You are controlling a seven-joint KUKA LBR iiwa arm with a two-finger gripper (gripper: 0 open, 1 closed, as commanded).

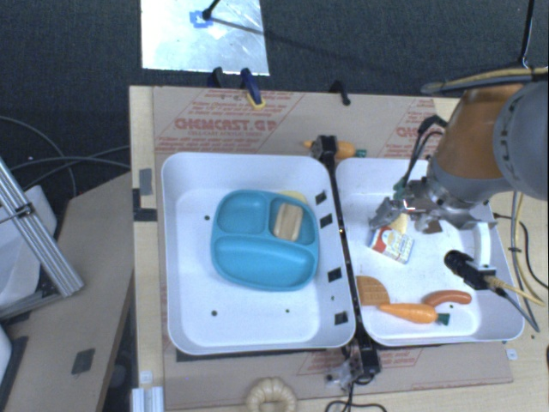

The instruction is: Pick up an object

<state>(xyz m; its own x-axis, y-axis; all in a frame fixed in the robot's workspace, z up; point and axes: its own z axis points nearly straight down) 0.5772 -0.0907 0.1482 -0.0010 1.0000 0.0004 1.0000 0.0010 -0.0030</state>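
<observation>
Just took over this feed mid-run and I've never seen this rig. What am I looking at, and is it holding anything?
One fixed camera looks down at a slant on a bench with two white bins. The grey arm with the orange band reaches in from the right; its gripper hangs over the right bin, close above a small white and red packet. I cannot tell whether it holds anything. That bin also has a carrot, a sausage and a brown wafer piece. The left bin holds a blue divided plate with a tan bread-like slice in one compartment.
</observation>
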